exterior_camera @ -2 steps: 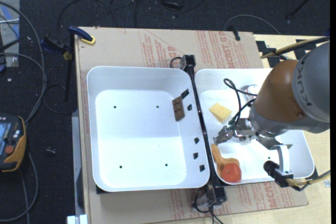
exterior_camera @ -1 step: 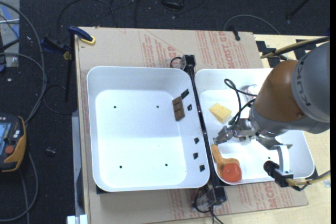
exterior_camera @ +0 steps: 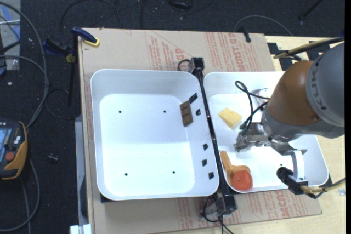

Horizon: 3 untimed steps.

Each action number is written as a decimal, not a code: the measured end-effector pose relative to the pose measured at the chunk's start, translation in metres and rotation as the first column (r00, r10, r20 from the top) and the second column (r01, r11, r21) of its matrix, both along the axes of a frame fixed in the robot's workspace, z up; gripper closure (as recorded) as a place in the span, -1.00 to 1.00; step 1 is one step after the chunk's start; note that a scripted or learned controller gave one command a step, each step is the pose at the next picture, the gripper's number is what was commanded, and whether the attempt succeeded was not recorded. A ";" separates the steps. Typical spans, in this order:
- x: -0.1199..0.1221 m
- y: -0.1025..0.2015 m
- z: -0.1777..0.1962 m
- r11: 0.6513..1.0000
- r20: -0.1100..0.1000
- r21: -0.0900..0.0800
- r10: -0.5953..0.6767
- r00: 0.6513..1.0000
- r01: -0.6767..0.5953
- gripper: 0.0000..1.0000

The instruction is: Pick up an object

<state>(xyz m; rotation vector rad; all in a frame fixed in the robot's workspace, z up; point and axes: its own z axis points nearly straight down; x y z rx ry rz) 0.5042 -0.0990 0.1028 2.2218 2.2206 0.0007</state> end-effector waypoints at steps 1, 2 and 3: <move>-0.001 0.002 0.042 1.000 0.002 0.000 0.001 1.000 -0.001 1.00; -0.010 0.001 0.089 1.000 0.003 0.000 0.001 1.000 -0.001 1.00; -0.009 0.001 0.118 1.000 0.002 0.000 0.001 1.000 -0.001 1.00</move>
